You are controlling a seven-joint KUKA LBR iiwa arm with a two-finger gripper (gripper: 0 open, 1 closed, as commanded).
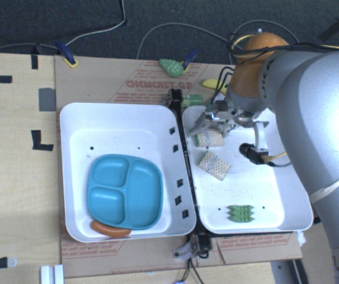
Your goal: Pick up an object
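Nearest the camera, the grey arm (317,129) comes in from the right over the right bin (275,218). Its gripper (207,125) is low at the far left part of this bin, touching a patterned cloth piece (209,139); I cannot tell if it is released or clenched. A second patterned piece (215,165) lies just beside, and a green pea pod (240,213) lies near the front. The left bin (74,123) has a blue divided plate (125,190) and an orange sausage (110,229).
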